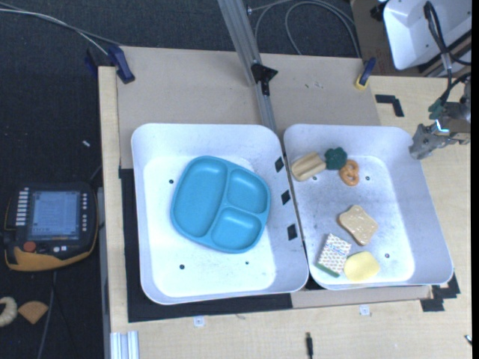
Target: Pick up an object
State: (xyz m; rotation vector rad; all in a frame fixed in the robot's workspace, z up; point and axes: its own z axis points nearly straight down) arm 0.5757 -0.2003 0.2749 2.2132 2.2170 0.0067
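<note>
Across the pale wooden bench (224, 327) we see the small food-shaped toys (352, 234) scattered loosely in the right white bin (430, 223) for easy picking, while our gripper (428, 139) hangs off its far right corner, grip unreadable, beside the left bin's blue divided plastic tray (221, 202).

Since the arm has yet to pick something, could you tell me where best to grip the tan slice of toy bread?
Grip the tan slice of toy bread across its narrower width, coming straight from above: it lies flat, apart from its neighbours.
</note>
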